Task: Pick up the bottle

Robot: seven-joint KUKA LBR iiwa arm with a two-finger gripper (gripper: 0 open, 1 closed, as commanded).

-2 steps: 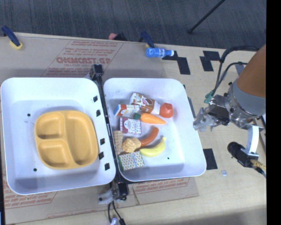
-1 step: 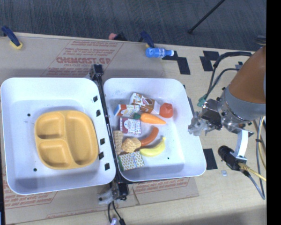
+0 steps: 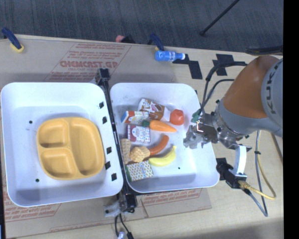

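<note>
The left bin [image 3: 10, 133] holds a yellow tray [image 3: 70, 147] with 3 compartments. The right bin [image 3: 202, 176] holds a heap of toy food, where the bottle [image 3: 135, 117] lies on its side at the upper left, beside a carrot [image 3: 163, 126], above a sausage [image 3: 158, 144] and banana [image 3: 163, 158]. The tool [image 3: 194, 136] hangs over this bin's right edge, well apart from the bottle; whether it is spread, I cannot tell.

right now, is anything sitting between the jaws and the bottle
Yes. The carrot lies across the straight line from the gripper, at the right bin's right side, to the bottle. The tomato sits just beside that line. Nothing visible lies on top of the bottle.
</note>
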